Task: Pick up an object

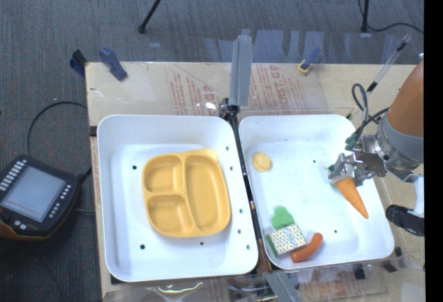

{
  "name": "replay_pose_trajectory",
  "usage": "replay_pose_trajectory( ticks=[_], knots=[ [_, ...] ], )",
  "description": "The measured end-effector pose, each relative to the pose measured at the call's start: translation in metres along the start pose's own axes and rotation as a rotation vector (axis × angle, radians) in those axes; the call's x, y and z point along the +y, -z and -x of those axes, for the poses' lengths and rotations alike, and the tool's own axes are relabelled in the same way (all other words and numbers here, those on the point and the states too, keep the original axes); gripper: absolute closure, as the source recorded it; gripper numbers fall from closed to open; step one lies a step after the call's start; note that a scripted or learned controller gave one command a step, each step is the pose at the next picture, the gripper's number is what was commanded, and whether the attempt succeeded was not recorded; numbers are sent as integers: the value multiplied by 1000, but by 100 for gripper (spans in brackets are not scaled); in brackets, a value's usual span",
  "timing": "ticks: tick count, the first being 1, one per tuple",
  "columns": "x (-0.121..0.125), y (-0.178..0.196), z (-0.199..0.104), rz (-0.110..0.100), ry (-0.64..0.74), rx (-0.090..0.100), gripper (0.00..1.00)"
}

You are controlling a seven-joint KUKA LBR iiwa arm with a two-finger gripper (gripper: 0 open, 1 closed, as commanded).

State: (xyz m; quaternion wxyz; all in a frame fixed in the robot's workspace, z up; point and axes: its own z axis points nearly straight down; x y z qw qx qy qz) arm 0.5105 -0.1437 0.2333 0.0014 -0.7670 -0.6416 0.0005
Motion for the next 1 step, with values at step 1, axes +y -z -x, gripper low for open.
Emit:
replay_pose_trajectory(
  ticks=[1],
  knots=[
    [15,104,-41,5,27,-1,100]
  ],
)
